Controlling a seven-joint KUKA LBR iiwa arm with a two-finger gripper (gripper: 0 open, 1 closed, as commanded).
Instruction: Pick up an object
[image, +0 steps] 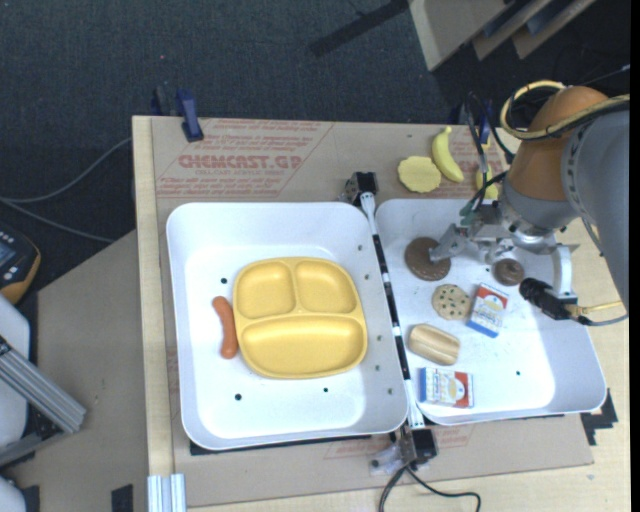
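Gripper (497, 250) sits low over the upper part of the right bin (545, 375), with the arm (600, 170) reaching in from the right and its orange band (545, 165) just above. From this angle I can't tell whether the gripper is wide or narrow. The closest candidate is a small brown round piece (508, 271) on the bin floor just beside the gripper; I can't tell if they touch. The same bin holds 5 more items. A dark brown disc (428, 258) lies at the upper left, near the gripper. A chocolate-chip cookie (451, 300) is just below the disc, and a red-white-blue carton (487, 311) lies just right of the cookie. A bread roll (434, 343) sits near the bin's left wall, and a 2nd carton (445, 387) lies flat toward the lower-left corner. The cookie and the 1st carton are close; the rest lie apart. The left bin (190, 300) has a yellow 3-compartment plate (298, 318) in the middle and an orange-red sausage (226, 327) lying along the plate's left edge, just beside it. On the bench (250, 185), outside the bins and above the right one — a banana (447, 155) and a yellow round slice (420, 174), side by side and nearly touching.
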